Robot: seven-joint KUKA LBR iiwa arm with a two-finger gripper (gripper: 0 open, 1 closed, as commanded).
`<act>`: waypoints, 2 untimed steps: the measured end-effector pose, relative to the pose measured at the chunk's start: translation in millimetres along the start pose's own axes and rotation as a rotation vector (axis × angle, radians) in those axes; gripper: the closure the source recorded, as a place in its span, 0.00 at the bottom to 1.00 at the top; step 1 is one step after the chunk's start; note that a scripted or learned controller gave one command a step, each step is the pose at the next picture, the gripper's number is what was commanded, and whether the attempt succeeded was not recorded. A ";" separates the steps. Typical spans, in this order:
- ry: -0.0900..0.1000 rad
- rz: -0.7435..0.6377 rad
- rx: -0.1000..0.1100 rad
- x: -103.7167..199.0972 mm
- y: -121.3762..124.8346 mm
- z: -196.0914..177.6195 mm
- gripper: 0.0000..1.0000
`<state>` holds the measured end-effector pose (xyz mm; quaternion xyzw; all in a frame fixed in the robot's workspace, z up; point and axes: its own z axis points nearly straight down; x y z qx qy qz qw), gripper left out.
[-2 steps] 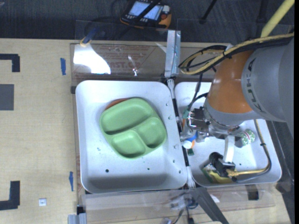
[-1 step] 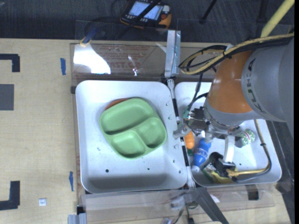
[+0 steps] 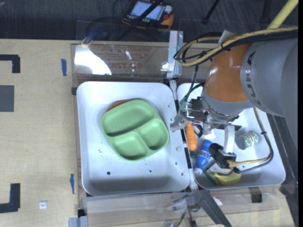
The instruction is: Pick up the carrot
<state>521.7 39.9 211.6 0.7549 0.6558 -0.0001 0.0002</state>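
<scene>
Carrot (image 3: 191, 136) hangs just below end effector (image 3: 191, 118).

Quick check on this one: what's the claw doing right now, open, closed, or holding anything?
Claw: cannot be told; it sits right above the carrot at the right bin's left edge, and the wrist hides the grip.

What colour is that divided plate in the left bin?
Light green; the divided plate shows plainly in the camera view, lying in the left bin.

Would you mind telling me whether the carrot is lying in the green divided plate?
No, the carrot sits in the right bin near its left wall, while the green plate is in the left bin.
</scene>
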 end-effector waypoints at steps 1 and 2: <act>0.001 -0.068 0.003 -64.7 20.9 27.7 0.00; 0.001 -0.097 0.004 -24.9 -14.0 27.8 0.00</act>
